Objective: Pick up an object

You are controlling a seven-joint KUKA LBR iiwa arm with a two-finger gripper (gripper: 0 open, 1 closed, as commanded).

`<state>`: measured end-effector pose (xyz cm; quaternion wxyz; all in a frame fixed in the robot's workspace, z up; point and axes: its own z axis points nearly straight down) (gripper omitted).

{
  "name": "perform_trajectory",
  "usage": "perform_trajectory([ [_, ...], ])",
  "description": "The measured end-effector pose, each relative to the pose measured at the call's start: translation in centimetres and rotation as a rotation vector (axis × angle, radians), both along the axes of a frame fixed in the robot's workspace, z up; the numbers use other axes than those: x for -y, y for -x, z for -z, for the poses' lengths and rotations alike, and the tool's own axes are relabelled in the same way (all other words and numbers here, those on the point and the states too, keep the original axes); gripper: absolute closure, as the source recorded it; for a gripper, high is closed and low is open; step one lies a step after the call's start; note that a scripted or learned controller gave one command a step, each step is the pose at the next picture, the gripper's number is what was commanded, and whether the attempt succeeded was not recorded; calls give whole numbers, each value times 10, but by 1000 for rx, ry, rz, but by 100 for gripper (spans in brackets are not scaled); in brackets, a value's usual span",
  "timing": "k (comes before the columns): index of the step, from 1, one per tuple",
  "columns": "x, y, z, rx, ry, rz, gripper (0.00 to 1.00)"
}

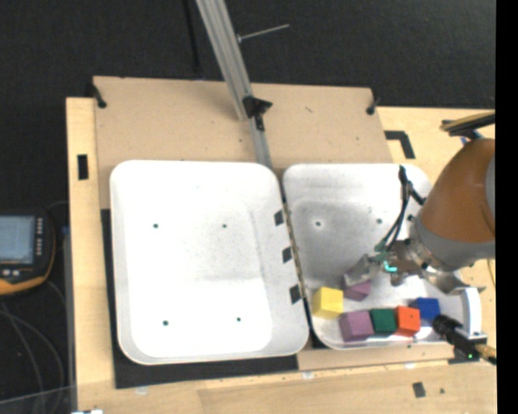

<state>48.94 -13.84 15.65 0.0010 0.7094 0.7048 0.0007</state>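
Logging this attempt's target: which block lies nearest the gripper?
The small purple block, just under the gripper. The larger purple block sits farther off in the front row.

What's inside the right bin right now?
In the right bin: a yellow block, two purple blocks, green, orange and blue. The arm covers the bin's right side.
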Motion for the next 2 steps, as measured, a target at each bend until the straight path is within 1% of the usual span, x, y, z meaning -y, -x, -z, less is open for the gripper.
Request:
perform_trajectory([
  [1,11,-78,59,4,2,-9,0],
  [2,11,-76,58,3,2,-7,0],
])
